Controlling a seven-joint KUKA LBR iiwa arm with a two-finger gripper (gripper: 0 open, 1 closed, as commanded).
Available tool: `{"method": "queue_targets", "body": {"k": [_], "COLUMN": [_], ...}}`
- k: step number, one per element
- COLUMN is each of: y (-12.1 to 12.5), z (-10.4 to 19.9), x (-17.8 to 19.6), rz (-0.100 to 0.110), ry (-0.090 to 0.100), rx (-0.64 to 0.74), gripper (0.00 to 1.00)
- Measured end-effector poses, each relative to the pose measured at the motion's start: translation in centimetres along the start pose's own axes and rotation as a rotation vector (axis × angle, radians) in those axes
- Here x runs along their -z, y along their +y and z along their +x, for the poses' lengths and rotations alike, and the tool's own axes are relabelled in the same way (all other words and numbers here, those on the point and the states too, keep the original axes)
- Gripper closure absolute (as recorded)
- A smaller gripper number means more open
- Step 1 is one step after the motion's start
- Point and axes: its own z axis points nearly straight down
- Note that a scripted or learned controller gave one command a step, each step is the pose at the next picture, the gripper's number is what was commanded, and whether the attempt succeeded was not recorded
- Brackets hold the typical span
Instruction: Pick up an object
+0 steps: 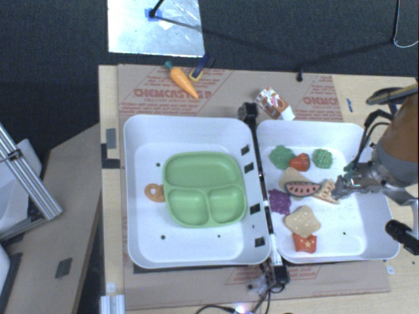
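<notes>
Gripper (342,184) low in right bin (347,244), centre-right of frame, at tan cracker piece (325,192) | grip state: cannot tell | cracker touching watermelon slice (302,189), purple grapes (279,201) just beside | risk: crowded cluster, likely nudging slice or snagging two items; flat piece prone to slipping out | green tray (200,188) in left bin, well apart.

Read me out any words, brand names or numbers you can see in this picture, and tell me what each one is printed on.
"CHEMCAST": red print, repeated on the brown sheet under the two bins; some copies appear upside down, and the smaller red print beside them is too blurred to read.
The small packet behind the right bin bears a printed pattern, too small to read.
No other text is legible.
</notes>
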Motion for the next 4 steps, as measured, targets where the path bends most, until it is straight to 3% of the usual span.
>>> {"method": "queue_targets", "body": {"k": [1,4], "y": [0.2,3.7], "z": [0.0,16.6], "x": [3.3,3.9], "rz": [0.001,0.004], "ry": [0.001,0.004], "rx": [0.001,0.007], "gripper": [1.0,1.0]}}
